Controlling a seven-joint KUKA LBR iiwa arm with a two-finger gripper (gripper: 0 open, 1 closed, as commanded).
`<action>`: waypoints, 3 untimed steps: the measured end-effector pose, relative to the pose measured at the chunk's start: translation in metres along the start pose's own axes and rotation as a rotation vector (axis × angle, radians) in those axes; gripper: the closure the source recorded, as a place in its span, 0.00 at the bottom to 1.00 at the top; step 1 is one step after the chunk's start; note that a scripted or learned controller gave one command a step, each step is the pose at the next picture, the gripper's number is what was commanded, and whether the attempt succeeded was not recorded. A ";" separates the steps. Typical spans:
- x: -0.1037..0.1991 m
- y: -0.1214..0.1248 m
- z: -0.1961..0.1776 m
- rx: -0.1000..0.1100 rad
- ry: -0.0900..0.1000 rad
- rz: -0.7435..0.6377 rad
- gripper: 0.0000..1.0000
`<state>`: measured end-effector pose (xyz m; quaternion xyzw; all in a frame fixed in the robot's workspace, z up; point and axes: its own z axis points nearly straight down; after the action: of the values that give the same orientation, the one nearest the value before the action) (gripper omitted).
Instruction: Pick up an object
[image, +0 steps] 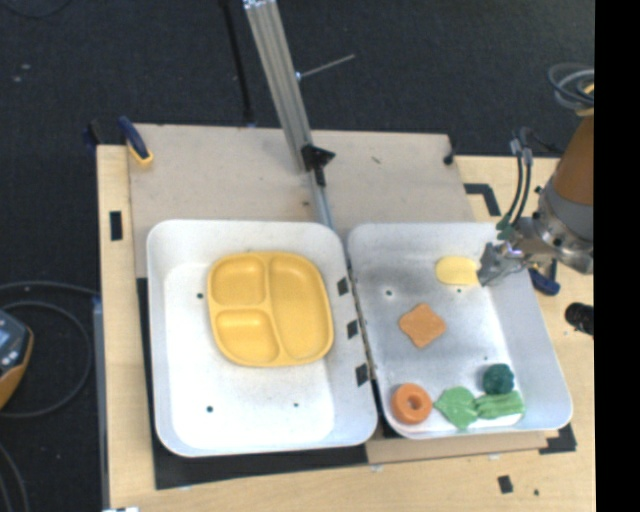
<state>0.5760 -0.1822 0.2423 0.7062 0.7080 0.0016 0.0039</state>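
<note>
scuffed white bins (520, 330) hold a smooth yellow oval (456, 270).

The arm (572, 190) is running out of the picture at the right edge, so just its orange band and wrist are showing. The gripper (492, 265) is blurring into a small grey shape beside the yellow oval piece (456, 270), and its fingers are proving too small to make out. An orange-and-grey device (10, 352) is getting cut off by the left edge. The green leafy toy (478, 407) is overlapping the right bin's near rim (470, 428), hiding part of it.
</note>
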 end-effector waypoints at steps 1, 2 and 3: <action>-0.001 0.001 -0.014 0.005 0.002 -0.001 1.00; 0.054 0.013 -0.023 0.004 0.003 -0.005 1.00; 0.111 0.021 -0.025 0.005 0.003 -0.005 1.00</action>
<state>0.5966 -0.0709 0.2674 0.7045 0.7098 0.0010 0.0012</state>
